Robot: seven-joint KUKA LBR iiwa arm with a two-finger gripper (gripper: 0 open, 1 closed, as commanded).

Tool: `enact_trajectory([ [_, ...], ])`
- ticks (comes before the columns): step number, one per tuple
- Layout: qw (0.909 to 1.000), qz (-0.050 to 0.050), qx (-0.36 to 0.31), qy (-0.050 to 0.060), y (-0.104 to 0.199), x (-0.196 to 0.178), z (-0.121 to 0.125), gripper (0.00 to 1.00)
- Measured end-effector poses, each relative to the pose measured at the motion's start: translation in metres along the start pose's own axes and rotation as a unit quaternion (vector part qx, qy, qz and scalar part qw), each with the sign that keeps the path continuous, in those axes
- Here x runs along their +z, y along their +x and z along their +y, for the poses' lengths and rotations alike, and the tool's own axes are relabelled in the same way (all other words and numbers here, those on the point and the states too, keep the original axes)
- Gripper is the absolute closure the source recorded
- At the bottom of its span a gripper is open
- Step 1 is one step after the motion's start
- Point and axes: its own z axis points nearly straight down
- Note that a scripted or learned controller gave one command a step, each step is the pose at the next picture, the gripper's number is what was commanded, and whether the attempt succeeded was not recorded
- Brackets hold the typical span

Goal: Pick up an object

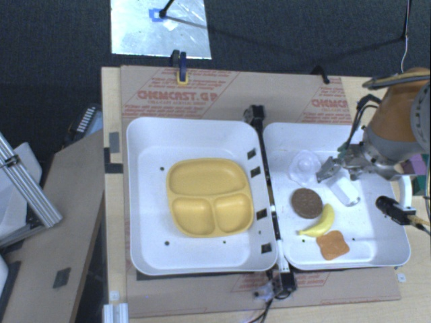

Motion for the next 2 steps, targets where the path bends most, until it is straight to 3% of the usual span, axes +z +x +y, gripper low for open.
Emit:
enact_trajectory([
  [1,1.0,-0.001,0.0,-0.003,-0.001,-0.014,0.002,1.0],
  [2,1.0,-0.002,-0.001,-0.005,-0.008,-0.077,0.007,1.0],
])
